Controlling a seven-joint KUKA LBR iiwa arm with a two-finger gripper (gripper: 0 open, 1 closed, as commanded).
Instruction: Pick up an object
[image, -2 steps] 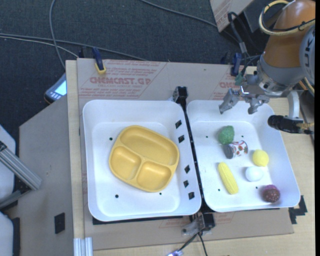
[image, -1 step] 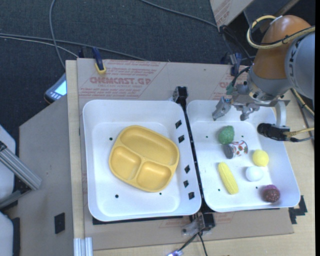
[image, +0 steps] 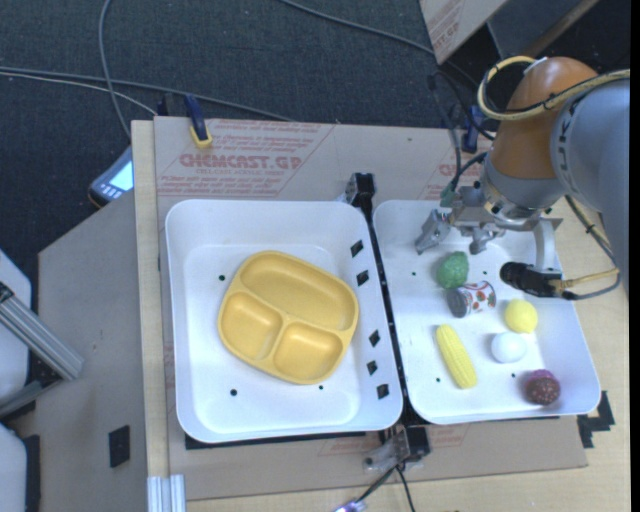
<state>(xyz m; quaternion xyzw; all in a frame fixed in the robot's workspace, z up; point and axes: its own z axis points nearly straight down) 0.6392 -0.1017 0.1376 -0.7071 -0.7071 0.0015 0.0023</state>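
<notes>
- End effector (image: 458, 232), fingers spread, hovers just above the green ball (image: 453, 270)
- Corn cob (image: 456, 356) below the ball, long axis running top-left to bottom-right

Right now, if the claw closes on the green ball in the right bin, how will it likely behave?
The green ball looks round, so it would probably roll on the right bin's smooth floor if nudged off-center. Its bumpy surface may aid grip. The small can lies close beside it, so a push could knock that. The claw hovers just above.
</notes>
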